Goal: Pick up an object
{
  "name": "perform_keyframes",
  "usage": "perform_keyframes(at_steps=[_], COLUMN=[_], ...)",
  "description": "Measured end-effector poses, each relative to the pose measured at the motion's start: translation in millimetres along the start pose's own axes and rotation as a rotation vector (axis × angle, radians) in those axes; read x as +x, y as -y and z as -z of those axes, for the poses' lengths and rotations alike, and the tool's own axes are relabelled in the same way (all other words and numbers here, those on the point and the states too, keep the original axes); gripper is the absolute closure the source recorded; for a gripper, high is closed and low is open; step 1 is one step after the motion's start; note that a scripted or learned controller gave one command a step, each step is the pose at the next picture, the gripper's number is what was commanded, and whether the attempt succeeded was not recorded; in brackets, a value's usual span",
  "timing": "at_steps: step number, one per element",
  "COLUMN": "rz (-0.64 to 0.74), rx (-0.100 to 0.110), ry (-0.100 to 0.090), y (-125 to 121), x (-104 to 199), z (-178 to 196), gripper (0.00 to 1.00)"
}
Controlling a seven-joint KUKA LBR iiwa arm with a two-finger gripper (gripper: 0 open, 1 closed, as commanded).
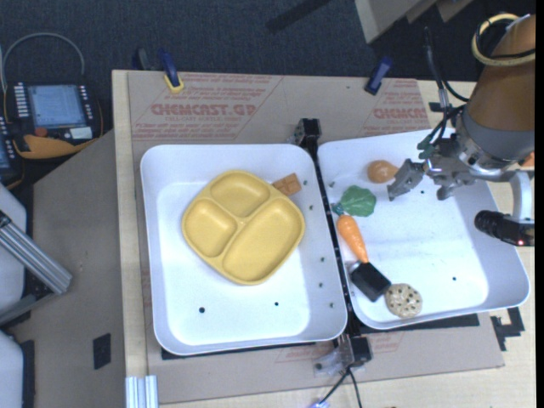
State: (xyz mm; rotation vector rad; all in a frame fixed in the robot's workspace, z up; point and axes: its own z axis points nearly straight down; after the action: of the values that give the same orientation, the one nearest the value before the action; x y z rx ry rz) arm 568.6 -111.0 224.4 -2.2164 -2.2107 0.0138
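In the right bin lie a small orange-brown roll, a green leafy piece, a carrot, a black block and a speckled cookie. My gripper hangs over the bin's far part, just right of the roll. It is open, its two dark fingers spread wide with nothing between them. The grey arm with its orange band comes in from the upper right.
The left bin holds a yellow divided plate and a small brown block at the plate's far right edge. A black divider separates the bins. A dark cylindrical part sticks over the right bin's right rim.
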Motion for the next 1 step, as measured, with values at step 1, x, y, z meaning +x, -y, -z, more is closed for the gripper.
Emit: perform_keyframes(at_steps=[1], rz=[0.003], rx=[-0.014], ry=[0.001], y=[-2.6], x=[0.3], z=[7.4], gripper=[0.0])
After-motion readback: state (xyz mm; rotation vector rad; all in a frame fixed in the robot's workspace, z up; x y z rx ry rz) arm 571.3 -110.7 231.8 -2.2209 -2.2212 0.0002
